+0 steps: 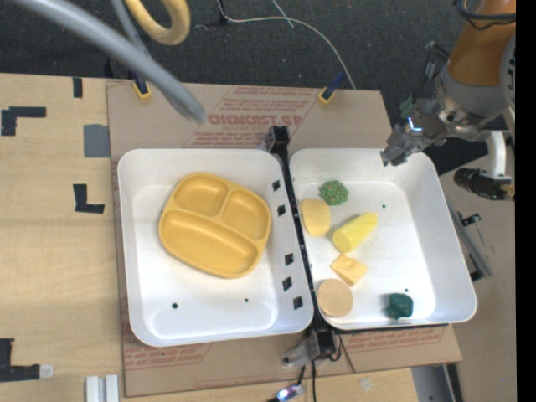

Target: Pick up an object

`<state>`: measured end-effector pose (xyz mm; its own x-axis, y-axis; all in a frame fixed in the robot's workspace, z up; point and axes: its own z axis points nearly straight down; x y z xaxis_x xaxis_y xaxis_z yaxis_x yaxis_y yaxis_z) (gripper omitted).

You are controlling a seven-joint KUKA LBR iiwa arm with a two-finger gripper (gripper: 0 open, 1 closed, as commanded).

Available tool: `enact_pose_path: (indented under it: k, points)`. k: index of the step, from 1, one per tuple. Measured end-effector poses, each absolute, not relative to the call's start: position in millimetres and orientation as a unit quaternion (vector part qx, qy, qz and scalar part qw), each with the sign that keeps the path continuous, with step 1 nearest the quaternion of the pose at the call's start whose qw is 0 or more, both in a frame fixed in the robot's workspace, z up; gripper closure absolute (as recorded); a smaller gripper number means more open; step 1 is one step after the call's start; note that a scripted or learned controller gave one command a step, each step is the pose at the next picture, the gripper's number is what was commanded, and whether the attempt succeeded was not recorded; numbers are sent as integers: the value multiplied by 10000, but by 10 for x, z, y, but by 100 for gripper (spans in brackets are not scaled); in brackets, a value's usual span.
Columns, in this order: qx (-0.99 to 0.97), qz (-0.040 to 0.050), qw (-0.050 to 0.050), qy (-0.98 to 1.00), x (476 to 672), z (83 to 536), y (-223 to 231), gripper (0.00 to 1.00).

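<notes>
The cardboard sheet [251, 120] under the bins bore red print, partly readable as "CHEMCAST"; the rest was blurred.

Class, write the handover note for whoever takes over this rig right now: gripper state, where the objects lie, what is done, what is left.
Gripper: above the right bin's far right corner, holding nothing that can be seen.
Right bin: green broccoli piece, pale yellow piece, yellow corn-like piece, orange wedge, tan disc, dark green piece.
Left bin: yellow divided tray.
Done: nothing picked.
Left: choose an object, descend, grasp, lift.
</notes>
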<state>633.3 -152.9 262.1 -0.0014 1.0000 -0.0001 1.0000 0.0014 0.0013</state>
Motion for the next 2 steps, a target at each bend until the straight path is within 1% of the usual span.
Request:
enact_pose_path:
  k: [2]
  points:
    - [7050,-6,-17,7092,6222,2299,-500,100]
